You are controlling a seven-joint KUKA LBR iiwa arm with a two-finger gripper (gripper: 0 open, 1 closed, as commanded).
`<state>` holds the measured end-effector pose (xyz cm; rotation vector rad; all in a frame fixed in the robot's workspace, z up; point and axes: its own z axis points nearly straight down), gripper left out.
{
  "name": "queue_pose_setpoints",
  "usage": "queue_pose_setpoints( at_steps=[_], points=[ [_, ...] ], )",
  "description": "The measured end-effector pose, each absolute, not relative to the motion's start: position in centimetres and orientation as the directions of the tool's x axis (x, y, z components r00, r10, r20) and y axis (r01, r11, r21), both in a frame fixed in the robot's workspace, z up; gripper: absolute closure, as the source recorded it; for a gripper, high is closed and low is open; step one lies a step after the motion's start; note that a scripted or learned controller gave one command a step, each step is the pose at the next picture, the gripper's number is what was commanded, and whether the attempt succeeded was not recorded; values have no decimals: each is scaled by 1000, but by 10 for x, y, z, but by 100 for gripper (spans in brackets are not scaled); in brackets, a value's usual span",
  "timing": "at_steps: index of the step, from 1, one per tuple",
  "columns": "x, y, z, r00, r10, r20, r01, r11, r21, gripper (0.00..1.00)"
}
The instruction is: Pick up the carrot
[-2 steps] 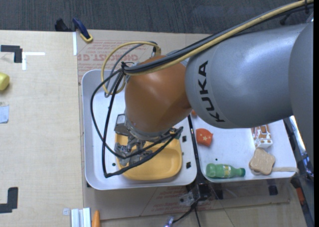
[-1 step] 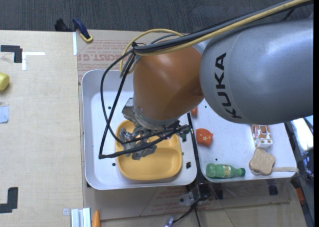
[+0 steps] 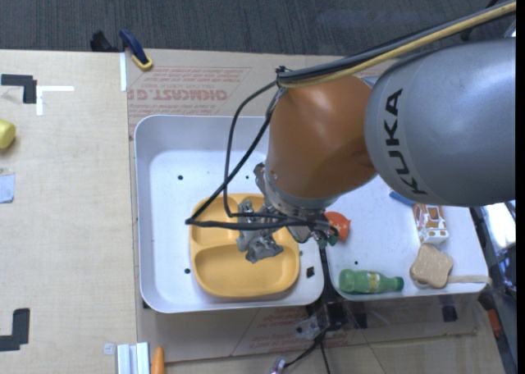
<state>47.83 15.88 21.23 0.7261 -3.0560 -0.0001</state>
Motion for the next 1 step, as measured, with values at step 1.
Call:
queue_pose_setpoints(
  at_steps=[1],
  points=[
    [520, 97, 191, -835, -550, -3, -550, 835, 0, 100]
  ],
)
